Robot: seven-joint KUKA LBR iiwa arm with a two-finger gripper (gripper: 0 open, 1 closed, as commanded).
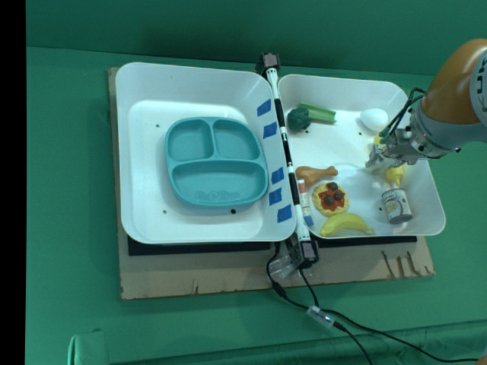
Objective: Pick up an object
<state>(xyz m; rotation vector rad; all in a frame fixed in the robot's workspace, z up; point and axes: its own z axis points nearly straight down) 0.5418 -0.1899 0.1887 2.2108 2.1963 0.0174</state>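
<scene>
Green cloth (68, 204) covers the bench beneath a cardboard sheet (228, 284).

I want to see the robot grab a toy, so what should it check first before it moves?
1. Gripper is over the right bin: ok.
2. A toy lies under it: ok, a yellow toy sits just below.
3. Fingers open enough to fit: cannot tell.
4. Toy already held: cannot tell, the gripper hides the spot.
5. Neighbours out of the way: not ok, the small can and white egg sit close by.
6. Blue plate out of the arm's way: ok, it lies in the left bin.
</scene>
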